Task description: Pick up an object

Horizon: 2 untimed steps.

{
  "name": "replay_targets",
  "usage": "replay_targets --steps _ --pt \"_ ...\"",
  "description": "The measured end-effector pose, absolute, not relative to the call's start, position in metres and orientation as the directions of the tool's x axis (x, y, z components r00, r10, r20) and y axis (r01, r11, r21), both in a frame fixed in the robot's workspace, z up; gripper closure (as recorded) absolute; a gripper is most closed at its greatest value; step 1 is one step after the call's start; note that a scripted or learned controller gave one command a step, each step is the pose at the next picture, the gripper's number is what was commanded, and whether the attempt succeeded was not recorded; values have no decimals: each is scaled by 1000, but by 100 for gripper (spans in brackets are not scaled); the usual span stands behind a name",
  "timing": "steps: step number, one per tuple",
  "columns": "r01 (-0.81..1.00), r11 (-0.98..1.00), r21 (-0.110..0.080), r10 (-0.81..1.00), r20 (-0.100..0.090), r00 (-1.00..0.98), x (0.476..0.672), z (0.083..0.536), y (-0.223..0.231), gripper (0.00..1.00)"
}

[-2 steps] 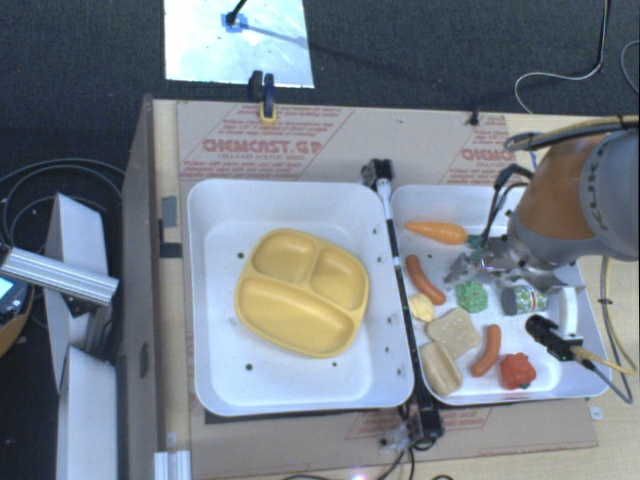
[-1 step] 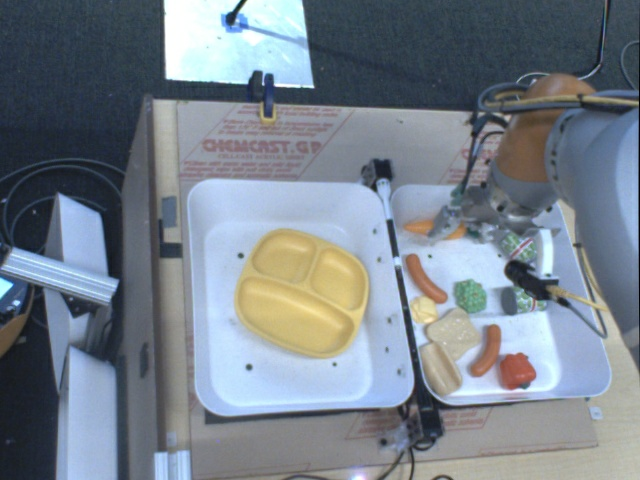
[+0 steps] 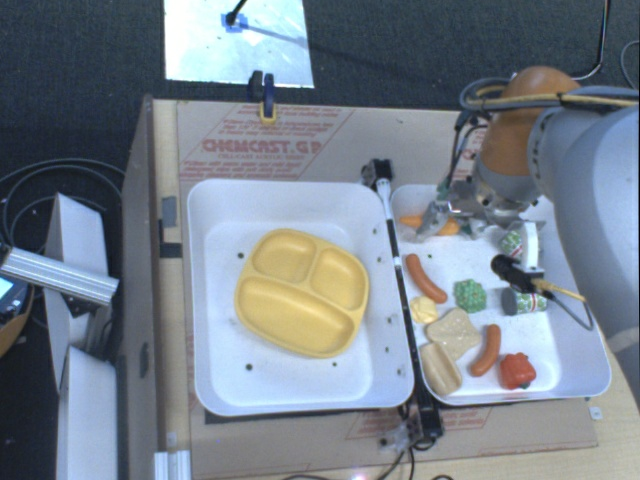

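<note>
My gripper (image 3: 450,218) is low over the far left corner of the right bin (image 3: 580,368), under the arm's orange band (image 3: 520,118). An orange carrot-like piece (image 3: 412,223) lies right beneath it, partly hidden by the gripper. Nearer the front lie a long orange sausage (image 3: 427,278), a green broccoli (image 3: 469,295), a small yellow piece (image 3: 424,310), a tan bread slice (image 3: 455,333), a second tan piece (image 3: 440,368), another sausage (image 3: 486,350) and a red pepper (image 3: 517,370).
The left bin (image 3: 215,368) holds a yellow compartment plate (image 3: 300,290). A divider rail (image 3: 398,288) runs between the bins. A green-and-white can (image 3: 513,240) and a dark object (image 3: 520,298) lie at the right bin's right side, next to the arm's body.
</note>
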State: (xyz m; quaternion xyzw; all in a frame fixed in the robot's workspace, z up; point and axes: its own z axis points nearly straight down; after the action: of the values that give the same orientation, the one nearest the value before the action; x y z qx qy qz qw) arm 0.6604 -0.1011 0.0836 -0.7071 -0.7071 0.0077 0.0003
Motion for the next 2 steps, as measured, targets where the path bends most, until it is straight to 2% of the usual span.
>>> replay_targets --steps 1,2 --pt "1000 3 -18 1000 2 -3 665 82 -112 0" --pt "1000 4 -18 1000 2 -4 665 82 -112 0"
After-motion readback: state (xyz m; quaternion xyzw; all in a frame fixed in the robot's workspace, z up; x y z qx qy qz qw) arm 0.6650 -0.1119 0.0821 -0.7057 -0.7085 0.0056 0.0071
